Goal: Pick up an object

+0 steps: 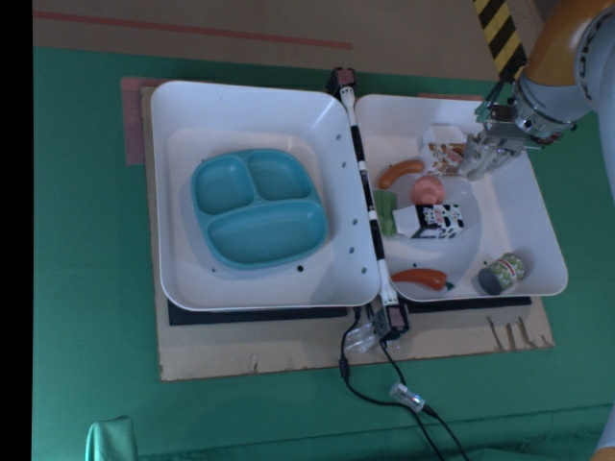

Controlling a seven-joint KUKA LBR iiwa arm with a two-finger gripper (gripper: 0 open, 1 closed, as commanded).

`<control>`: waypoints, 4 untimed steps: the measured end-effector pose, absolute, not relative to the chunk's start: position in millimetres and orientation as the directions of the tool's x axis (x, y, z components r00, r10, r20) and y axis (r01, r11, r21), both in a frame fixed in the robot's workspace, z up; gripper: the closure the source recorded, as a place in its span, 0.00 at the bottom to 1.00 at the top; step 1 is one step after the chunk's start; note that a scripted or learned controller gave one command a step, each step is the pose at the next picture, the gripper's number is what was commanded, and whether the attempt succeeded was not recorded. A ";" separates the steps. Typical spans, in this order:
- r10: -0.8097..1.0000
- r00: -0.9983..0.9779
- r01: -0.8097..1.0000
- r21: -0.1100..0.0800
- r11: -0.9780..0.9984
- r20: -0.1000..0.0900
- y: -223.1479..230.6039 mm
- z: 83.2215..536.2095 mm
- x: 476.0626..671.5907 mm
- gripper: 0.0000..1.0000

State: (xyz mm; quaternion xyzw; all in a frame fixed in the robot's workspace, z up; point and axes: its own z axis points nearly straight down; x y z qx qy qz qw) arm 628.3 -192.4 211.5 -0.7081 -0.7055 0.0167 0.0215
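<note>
The right bin (533, 219) holds several toy foods. Near its back lies a small white carton with red print (441, 152), and beside it a sausage (400, 172). A pink round piece (429, 189), a green piece (385, 212) and a black-and-white milk carton (430, 221) sit in the middle. Another sausage (420, 279) and a small can (502, 273) lie near the front. My gripper (483, 164) hangs over the bin's back right part, just right of the white carton, fingers pointing down with nothing seen between them.
The left bin (183, 113) carries a teal divided plate (258, 207). A divider rail with a cable (365, 190) runs between the bins. Green cloth surrounds the bench, and a yellow-black striped strip (495, 12) lies at the back right.
</note>
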 end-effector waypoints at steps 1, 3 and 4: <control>1.000 0.005 0.999 -0.036 -0.005 -0.006 -194.8 207.1 629.9 0.00; 1.000 0.006 1.000 0.007 -0.006 -0.010 -190.2 202.8 640.8 1.00; 1.000 0.003 1.000 0.005 -0.003 -0.004 -187.8 226.7 653.1 1.00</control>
